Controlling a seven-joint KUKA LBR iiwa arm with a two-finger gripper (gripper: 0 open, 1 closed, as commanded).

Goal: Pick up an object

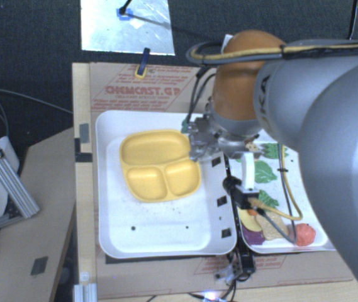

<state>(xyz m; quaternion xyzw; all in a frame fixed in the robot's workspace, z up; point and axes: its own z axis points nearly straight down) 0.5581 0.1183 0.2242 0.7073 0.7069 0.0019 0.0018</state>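
The gripper [199, 145] sits at the upper right corner of the yellow divided tray [156, 165], low over its rim. Its tip is buried under the wrist hardware, so I cannot tell whether it is parted, clenched or gripping anything, nor whether it touches the tray.

The tray lies flat in the left bin [106, 187], toward the far wall, its compartments bare. It looks like the target, and the step in hand reads as the final approach or the closing on its right rim. The next move likely calls for a firm pinch on that thin lip and then a straight lift, because a wide shallow tray held by one corner will probably tip or slip.

Nearer than the tray, the bin floor lies bare. Right of the tray, the wall between the bins stands close, with dangling cables [284, 187] crossing it. Beyond that wall, the right bin [292, 248] holds the small toy foods [285, 231], well apart from the tray. The grey arm [330, 124] overhangs them.
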